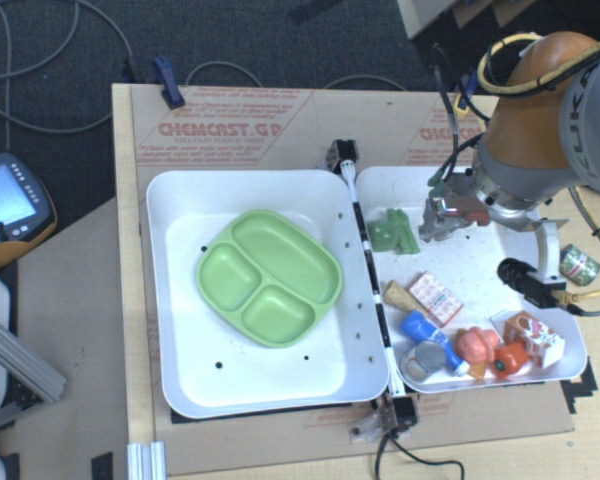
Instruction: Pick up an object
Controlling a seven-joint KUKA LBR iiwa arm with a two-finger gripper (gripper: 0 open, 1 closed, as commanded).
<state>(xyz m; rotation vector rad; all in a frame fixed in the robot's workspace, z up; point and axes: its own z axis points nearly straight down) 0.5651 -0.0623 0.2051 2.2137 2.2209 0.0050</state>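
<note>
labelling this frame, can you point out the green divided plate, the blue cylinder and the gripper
green divided plate [270, 278]: camera view, on the ridge where its three compartments meet.
blue cylinder [420, 328]: camera view, on its blue side.
gripper [438, 226]: camera view, at its finger end, above the right bin.

Even overhead light, bright on both white bins [170, 268], which verge on overexposure. Soft, short shadows beneath the green tray [270, 278]. Dark floor [60, 28] dim. Slight softness throughout; the small screen [5, 203] at left glares pale blue.
</note>
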